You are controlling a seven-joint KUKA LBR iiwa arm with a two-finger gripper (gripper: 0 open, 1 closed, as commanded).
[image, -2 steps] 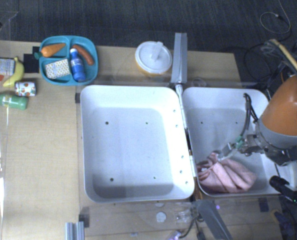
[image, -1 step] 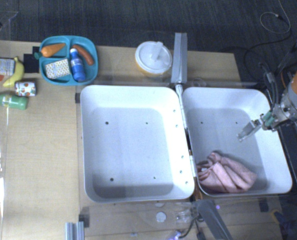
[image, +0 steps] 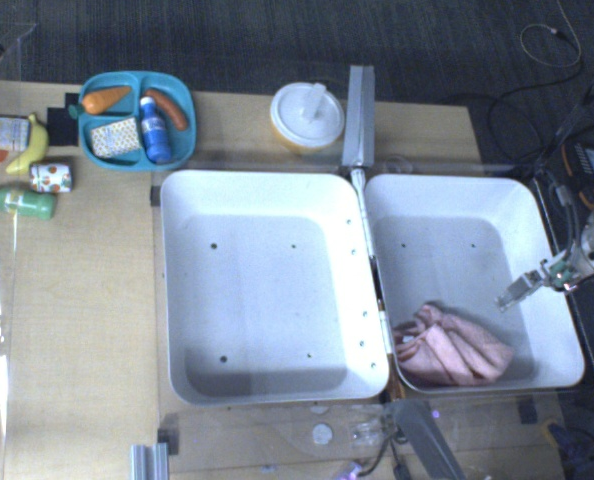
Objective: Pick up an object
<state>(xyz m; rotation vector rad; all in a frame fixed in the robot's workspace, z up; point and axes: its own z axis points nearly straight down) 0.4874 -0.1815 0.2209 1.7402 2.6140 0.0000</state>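
Metal-grey and thin, my gripper [image: 517, 290] hangs over the right side of the right bin [image: 537, 208], reaching in from the bin's right wall and pointing left and slightly down in the camera view; I cannot tell how it is set. Nothing is in its grasp. Near it, below and to the left, a crumpled pink cloth [image: 452, 348] lies on the bin floor against the front left corner, its long axis running left to right, a little lower at the right end. The left bin [image: 177, 268] sits just beside, the two walls touching. Beyond the bins on the wooden bench [image: 67, 318] stand a white lidded cup [image: 307, 116] and a blue divided tray [image: 182, 98] with toy food. Farther left lie a yellow banana [image: 29, 146], a small can [image: 51, 177] and a green bottle [image: 17, 201]; any labels are too small to read.
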